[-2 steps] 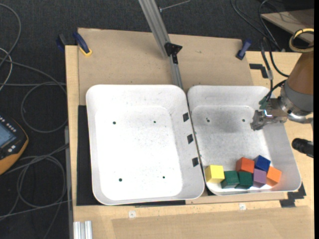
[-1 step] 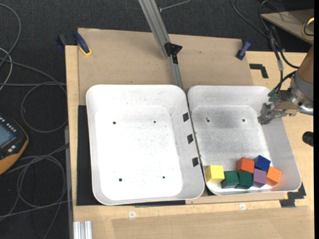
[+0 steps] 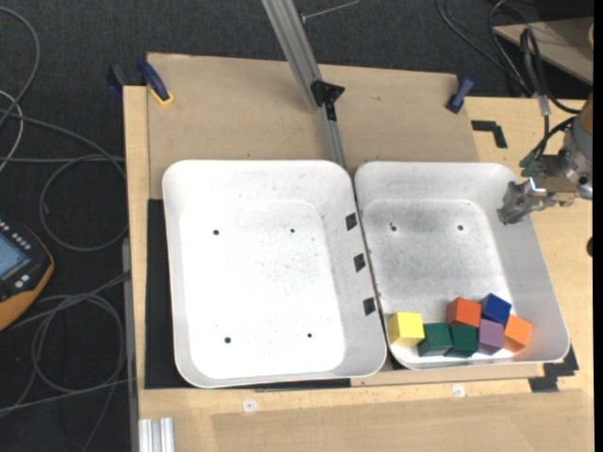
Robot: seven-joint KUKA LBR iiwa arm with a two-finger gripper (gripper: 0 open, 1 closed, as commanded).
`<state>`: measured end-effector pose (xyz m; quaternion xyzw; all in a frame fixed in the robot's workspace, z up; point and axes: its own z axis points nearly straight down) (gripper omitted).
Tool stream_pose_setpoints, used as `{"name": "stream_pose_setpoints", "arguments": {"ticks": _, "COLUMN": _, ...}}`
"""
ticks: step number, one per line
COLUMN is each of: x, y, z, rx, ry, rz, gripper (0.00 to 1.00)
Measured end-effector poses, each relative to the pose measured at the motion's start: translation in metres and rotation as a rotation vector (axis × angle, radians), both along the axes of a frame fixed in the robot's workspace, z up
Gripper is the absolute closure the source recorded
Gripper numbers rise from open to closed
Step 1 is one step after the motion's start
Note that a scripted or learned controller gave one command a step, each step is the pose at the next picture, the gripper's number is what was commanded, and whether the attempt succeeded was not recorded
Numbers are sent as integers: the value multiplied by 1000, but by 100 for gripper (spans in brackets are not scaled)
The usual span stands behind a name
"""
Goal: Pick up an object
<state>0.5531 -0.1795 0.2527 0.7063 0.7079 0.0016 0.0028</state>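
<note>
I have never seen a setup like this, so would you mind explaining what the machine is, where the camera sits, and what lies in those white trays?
This is one picture from a camera fixed above a wooden bench, looking down at a slant. Two shallow white plastic bins sit side by side on it. The left bin shows just a few dark dots. The right bin holds small coloured blocks bunched in its near corner: a yellow block, two green blocks, a red-orange block, a blue block, a purple block and an orange block. The machine is a robot arm reaching in from the right; its two-finger gripper hangs over the right bin's far right rim, well away from the blocks, holding nothing.
</note>
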Motion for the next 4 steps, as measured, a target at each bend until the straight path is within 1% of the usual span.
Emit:
{"name": "stream_pose_setpoints", "arguments": {"ticks": 1, "x": 10, "y": 55, "z": -11, "rx": 4, "ry": 7, "rz": 4, "gripper": 100}}
{"name": "stream_pose_setpoints", "arguments": {"ticks": 2, "x": 16, "y": 107, "z": -21, "rx": 4, "ry": 8, "rz": 4, "gripper": 100}}
{"name": "stream_pose_setpoints", "arguments": {"ticks": 3, "x": 27, "y": 168, "z": -12, "rx": 4, "ry": 4, "rz": 6, "gripper": 100}}
{"name": "stream_pose_setpoints", "arguments": {"ticks": 4, "x": 30, "y": 226, "z": -3, "rx": 5, "ry": 5, "rz": 5, "gripper": 100}}
